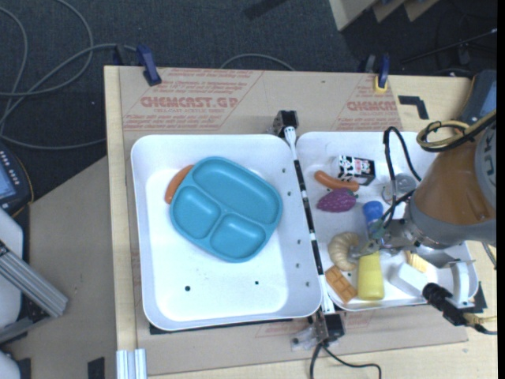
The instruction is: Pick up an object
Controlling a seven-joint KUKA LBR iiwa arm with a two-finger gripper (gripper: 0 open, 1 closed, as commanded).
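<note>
The right bin (316,144) holds several small items: a black-and-white carton (355,166), a red sausage (335,181), a purple grape bunch (337,202), a small blue piece (372,210), a beige croissant (342,249), a waffle piece (341,284) and a yellow cylinder (370,276). My gripper (377,238) is low in this bin, between the blue piece and the top of the yellow cylinder, just right of the croissant. The grey wrist and arm cover the bin's right side.
The left bin (158,283) carries a blue divided plate (226,208) with an orange item (175,183) poking out from under its left edge. Black clips (286,121) join the bins at the centre rim. Cables loop over the arm at the right.
</note>
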